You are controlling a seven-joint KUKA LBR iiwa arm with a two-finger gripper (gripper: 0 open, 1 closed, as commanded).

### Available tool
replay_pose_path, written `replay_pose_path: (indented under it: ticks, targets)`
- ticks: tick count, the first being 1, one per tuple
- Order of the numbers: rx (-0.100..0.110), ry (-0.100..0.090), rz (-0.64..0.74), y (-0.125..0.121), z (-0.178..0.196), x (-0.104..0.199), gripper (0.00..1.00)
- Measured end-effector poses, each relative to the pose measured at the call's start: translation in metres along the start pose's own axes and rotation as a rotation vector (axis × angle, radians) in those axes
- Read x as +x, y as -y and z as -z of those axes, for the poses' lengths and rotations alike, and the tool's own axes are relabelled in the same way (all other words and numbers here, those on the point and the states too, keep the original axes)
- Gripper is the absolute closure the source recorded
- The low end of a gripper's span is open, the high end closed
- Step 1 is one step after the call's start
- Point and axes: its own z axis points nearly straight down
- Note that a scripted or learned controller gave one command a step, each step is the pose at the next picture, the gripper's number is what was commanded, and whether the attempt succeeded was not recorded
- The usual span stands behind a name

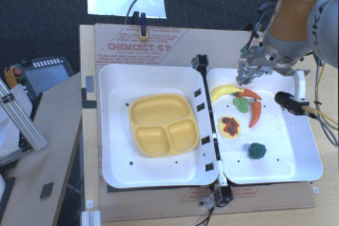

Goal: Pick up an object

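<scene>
From the camera above, my arm [304, 8] comes in from the right and my hand [247, 78] hangs over the far left corner of the right bin [302, 164], just above the cluster of toy food; whether it is apart or together I cannot tell. Right under it lies the yellow banana [223, 92], curving along the bin's far left side close to the divider [209, 119] where the two bins meet. Just beside the banana sit a small red pepper [249, 94] and a green piece [241, 105], touching or nearly so, and a longer orange-red chilli [255, 114] slants down from them. Nearer the front, the little pizza slice [230, 126] lies close to the divider, and the dark green broccoli [257, 151] sits apart from the rest with open floor on every side. The right half and the front of this bin are bare white, so there is room there, while the crowd near the far left corner leaves little gap between pieces. A black fitting [288, 100] juts in over the right side. The left bin [114, 129] holds a yellow sectioned tray [161, 124] in its middle, with a clear margin to each wall. Both bins rest on a cardboard sheet [159, 45] on the desk [53, 129].
</scene>
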Motion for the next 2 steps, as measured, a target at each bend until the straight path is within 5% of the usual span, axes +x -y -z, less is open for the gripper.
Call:
replay_pose_path:
  ticks: [2]
  targets:
    - [0.001, 0.001, 0.0, 0.01, -0.014, 0.113, 1.0]
